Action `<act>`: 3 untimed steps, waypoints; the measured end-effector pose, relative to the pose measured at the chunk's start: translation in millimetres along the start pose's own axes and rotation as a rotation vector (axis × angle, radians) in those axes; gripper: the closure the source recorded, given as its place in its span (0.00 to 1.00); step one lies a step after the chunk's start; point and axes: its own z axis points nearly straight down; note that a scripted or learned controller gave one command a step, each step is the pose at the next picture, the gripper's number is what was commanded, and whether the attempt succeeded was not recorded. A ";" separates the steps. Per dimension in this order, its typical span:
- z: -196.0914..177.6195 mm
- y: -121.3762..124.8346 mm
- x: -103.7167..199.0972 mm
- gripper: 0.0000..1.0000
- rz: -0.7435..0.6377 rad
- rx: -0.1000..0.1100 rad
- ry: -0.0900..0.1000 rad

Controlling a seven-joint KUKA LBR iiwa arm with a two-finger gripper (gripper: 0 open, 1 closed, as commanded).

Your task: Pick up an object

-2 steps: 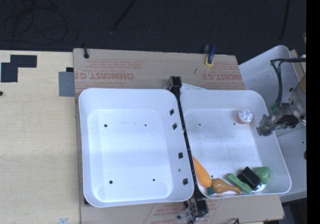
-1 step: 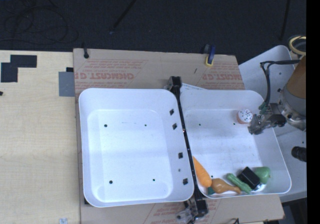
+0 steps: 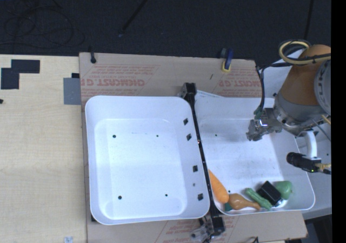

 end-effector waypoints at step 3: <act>-55.5 -42.1 150.2 1.00 -0.005 -0.010 0.001</act>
